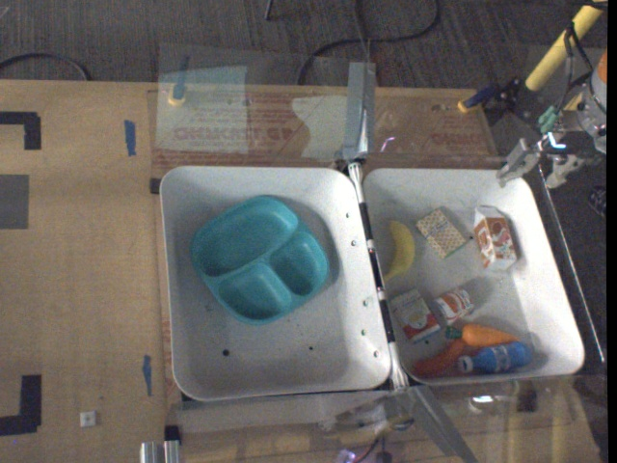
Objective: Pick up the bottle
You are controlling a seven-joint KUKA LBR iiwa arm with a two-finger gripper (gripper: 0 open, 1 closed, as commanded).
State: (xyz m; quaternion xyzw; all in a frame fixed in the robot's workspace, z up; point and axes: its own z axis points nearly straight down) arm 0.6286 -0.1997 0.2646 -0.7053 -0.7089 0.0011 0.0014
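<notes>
Nearest us, the blue bottle [498, 358] lies in the right bin [557, 287] on the wooden surface [77, 258]; we cannot tell the pincer's [540, 152] opening.

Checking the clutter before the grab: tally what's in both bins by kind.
Divided plate: 1, teal, left bin
Bottle: 1, blue, right bin
Banana: 1
Carrots: 2
Small cartons or packets: 4
Total: 9
</notes>
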